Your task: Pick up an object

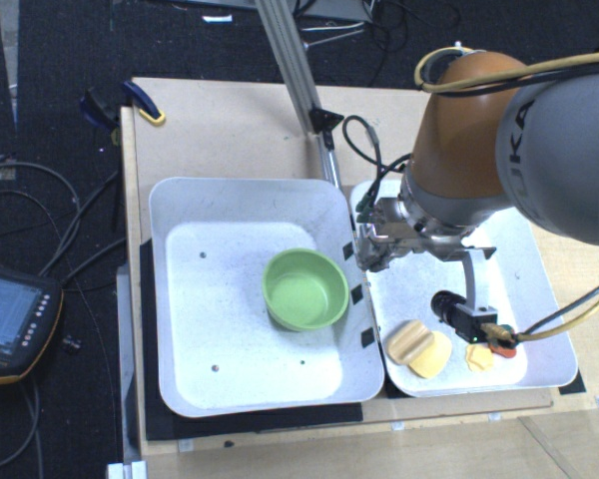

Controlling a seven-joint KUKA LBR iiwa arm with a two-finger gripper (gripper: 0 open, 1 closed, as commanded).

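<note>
Arm low over the right bin (539, 267), hand (377, 252) near its left wall — grip state I can't tell — yellow pieces (419, 347) unclaimed, green bowl (304, 289) alone left.

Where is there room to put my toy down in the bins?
Around the green bowl in the left bin: bare floor to its left and along the near wall. The right bin is crowded by the arm and yellow pieces.

A green bowl (304, 289) sits upright in the left bin (180, 267), toward its right side. The arm (499, 138) hangs over the right bin (549, 367), whose near end holds yellow food pieces (419, 347). Both bins rest on the tabletop (220, 138).
</note>
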